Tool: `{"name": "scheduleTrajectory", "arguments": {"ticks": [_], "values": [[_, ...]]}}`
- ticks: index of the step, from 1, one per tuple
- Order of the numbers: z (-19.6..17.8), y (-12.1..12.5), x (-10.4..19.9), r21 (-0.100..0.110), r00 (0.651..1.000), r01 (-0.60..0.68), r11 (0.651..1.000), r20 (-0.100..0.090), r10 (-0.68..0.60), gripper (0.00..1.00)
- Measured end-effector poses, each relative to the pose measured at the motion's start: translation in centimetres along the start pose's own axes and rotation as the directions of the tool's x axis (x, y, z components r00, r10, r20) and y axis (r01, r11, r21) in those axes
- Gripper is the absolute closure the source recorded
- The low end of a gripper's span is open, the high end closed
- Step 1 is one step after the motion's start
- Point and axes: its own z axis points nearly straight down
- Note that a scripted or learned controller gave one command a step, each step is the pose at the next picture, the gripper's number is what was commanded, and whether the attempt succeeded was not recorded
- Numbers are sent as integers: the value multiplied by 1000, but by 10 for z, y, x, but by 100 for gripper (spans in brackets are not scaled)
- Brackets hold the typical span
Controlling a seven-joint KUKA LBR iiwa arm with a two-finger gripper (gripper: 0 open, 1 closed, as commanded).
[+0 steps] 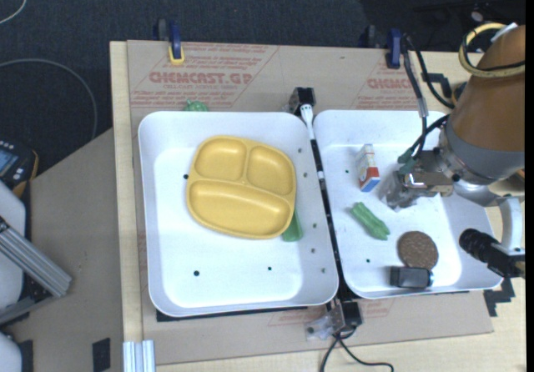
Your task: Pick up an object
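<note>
We look down on two white bins side by side on a board-covered bench. The left bin [167,220] carries a yellow divided plate [242,185], with a bit of a green object [292,228] peeking out from under its right edge. The arm's gripper [403,193] hangs over the right bin [334,162], near the middle of it, and from this angle we cannot tell how it is set or whether anything is in it. Four loose things lie in that bin: a small white carton with red and blue print [368,168] just left of the gripper, a green pod-shaped piece [370,220] below and left of it, a brown round disc [417,249] nearer the front, and a small black block [410,277] touching or just beside the disc at the front wall. None of them looks lifted off the bin floor. Blue clamps [173,35] pin the board at its far edge.
</note>
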Motion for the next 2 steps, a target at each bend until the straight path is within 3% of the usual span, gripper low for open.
{"name": "scheduleTrajectory", "arguments": {"ticks": [1,2], "values": [[7,27,76,-11,1000,-1,1000,3,1,100],[-114,-2,102,-23,1000,-4,1000,2,4,100]]}}
